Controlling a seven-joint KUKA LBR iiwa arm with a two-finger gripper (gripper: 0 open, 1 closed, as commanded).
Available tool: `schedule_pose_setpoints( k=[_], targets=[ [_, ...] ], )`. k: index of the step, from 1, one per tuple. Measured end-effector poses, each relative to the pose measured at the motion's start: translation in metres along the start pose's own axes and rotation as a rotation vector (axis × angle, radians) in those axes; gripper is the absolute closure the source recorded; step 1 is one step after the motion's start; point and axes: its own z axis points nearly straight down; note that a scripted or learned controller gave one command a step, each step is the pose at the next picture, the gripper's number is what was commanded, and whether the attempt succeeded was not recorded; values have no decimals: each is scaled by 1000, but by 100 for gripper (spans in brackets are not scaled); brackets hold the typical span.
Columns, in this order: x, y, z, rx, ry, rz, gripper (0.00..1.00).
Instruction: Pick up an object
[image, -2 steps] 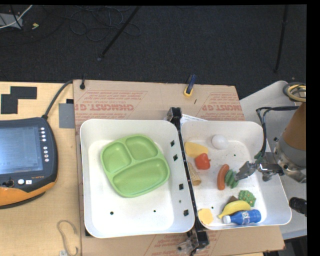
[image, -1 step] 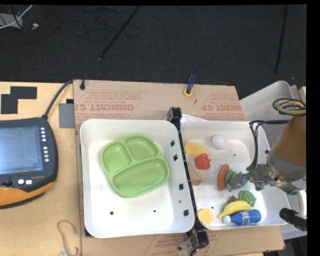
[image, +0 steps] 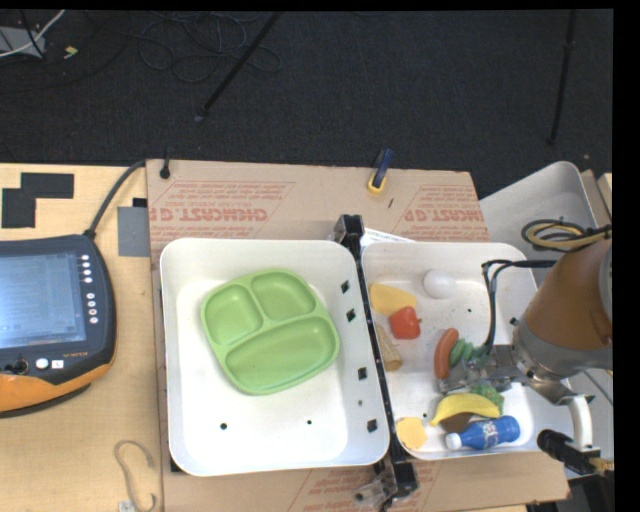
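Camera view, arm entering from the right. The arm (image: 568, 310) (grey, orange band above the wrist) is bent down over the right bin (image: 505, 262), with the tool (image: 468, 376) low among the objects in the bin's near half. Tool state: cannot tell; the tip is lost in clutter of dark metal and a green item (image: 462, 352), and nothing can be confirmed as gripped. Right bin contents: a yellow piece (image: 391, 297) and a red pepper-like piece (image: 404, 322) touching it near the divider; a tan item (image: 388, 352) just below those; a white round object (image: 438, 283) toward the far side; a red-orange sausage shape (image: 445, 350) tilted, just beside the green item; a banana (image: 466, 406) lying just under the tool; a blue bottle (image: 487, 433) on its side at the near wall, next to the banana; a flat yellow-orange disc (image: 411, 432) in the near left corner. Left bin (image: 190, 400) holds a green divided plate (image: 269, 331), three compartments, lying flat in its far-left part. Both bins sit on cardboard on the surface (image: 60, 440). A tablet-style pendant (image: 50, 315) with an orange edge lies at the left, well apart from the bins. A blue and yellow clamp (image: 380, 172) sits at the cardboard's far edge.
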Motion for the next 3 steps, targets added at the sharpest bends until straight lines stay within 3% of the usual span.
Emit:
schedule_pose_setpoints(
  k=[1, 3],
  targets=[
    [-2, 0, -12, 1, 2, 7, 100],
    [-8, -6, -102, -4, -1, -1, 100]
  ],
)
